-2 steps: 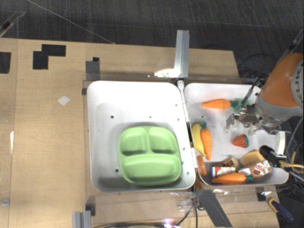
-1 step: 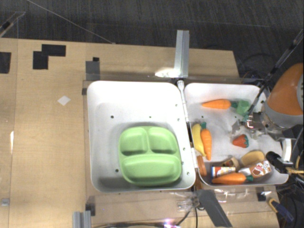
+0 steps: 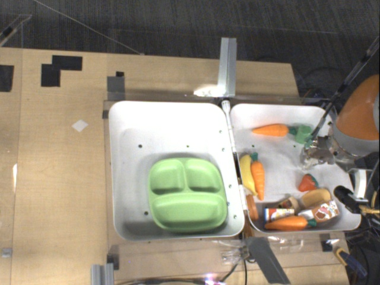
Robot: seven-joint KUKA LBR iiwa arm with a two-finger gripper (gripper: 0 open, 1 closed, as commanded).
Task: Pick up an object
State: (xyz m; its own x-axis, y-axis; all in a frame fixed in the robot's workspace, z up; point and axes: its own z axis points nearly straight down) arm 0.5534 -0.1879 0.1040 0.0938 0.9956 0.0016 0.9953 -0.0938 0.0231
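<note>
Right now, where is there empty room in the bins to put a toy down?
Bare floor rings the green tray in the left bin, widest along the far wall. In the right bin, the middle is free, between the top carrot and the toy pile. That near corner is crowded.

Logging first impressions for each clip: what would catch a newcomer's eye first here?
The green tray in the left bin stands out most. Next comes the big carrot near the far wall of the right bin, with toy food piled along its near edge. The gripper hangs at that bin's right side.
</note>
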